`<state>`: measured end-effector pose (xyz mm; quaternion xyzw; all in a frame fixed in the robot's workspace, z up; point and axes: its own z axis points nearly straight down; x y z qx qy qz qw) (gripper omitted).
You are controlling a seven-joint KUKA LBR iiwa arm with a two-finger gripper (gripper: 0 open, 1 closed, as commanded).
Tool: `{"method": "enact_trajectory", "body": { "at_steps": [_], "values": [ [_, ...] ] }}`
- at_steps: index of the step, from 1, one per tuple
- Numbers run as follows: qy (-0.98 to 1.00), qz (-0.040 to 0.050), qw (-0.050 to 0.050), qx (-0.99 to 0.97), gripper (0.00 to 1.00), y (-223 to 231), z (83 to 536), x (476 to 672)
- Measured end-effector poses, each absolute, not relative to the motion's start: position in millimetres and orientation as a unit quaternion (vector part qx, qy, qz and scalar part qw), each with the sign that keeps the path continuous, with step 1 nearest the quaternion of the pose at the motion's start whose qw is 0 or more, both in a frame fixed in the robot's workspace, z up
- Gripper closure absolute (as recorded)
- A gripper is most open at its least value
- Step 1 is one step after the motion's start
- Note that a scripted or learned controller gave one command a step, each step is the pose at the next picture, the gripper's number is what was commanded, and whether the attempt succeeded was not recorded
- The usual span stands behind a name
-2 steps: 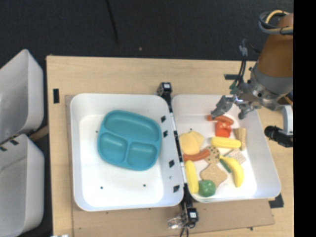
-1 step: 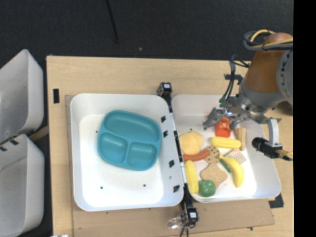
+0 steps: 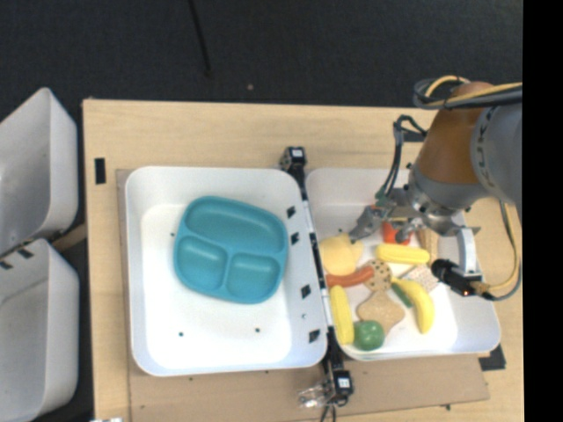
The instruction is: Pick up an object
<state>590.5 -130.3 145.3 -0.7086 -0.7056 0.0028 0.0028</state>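
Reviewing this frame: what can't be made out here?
- Gripper: in the camera view, the arm's wrist covers it, so its grip is unreadable.
- Small orange item: partly under the gripper, too small to identify.
- Right bin: far corner hidden by the arm.

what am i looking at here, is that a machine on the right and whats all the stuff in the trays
Yes. The grey shape with the orange band on the right is a robot arm reaching in over a wooden bench. The picture comes from one fixed camera above the bench, looking down at a slant.

Its claw hangs over the far part of the right shallow white bin; I can't tell from here whether it grips anything.

That bin holds a heap of toy food: a yellow banana, a yellow corn cob, a round green piece, a tan bread-like slice, a pale yellow lump and some orange-red pieces.

The left shallow white bin holds a teal plastic plate with three compartments.

The arm's job is simply to pick up one object.
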Motion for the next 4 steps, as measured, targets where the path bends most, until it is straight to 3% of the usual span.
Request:
{"method": "enact_trajectory", "body": {
  "at_steps": [1,2,4],
  "values": [
    [-0.705,-0.0001,0.000,-0.709,0.00,-131,99,591.9],
    [-0.704,-0.0031,-0.002,-0.711,1.00,-132,111,595.3],
    [-0.705,-0.0001,-0.001,-0.709,1.00,-144,198,603.4]
  ]
}}
